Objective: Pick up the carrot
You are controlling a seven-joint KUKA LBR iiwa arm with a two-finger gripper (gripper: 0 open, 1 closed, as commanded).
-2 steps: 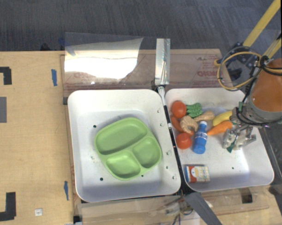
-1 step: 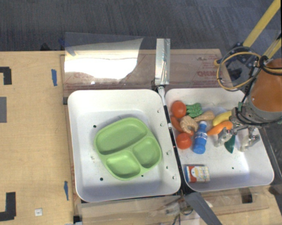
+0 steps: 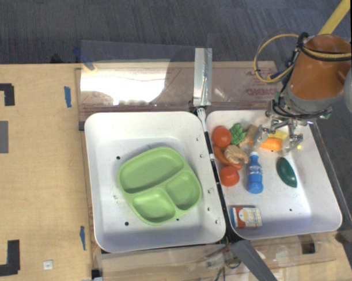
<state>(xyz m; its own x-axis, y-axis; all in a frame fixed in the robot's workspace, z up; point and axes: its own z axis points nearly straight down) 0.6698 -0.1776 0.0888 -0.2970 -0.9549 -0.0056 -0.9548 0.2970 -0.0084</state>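
- My hand (image 3: 283, 129) is down in the back of the right bin (image 3: 323, 215), metal fingers hanging under the orange wrist band. From this slanted view I honestly can't tell if it's released or clenched.
- Just under and a touch left of it sits a small orange-yellow piece (image 3: 272, 143) — could be touching, can't say. Not sure what it is.
- What I read as the carrot (image 3: 225, 158) is the long orange thing lying flat near the bin's left wall, tucked under a brownish toy (image 3: 236, 154), between the two tomatoes (image 3: 221, 136).
- So it's off to the hand's left, with the green veg (image 3: 238, 131) in between.
- Progress-wise: I'd say nothing's lifted yet — approach, grasp and lift are all left.
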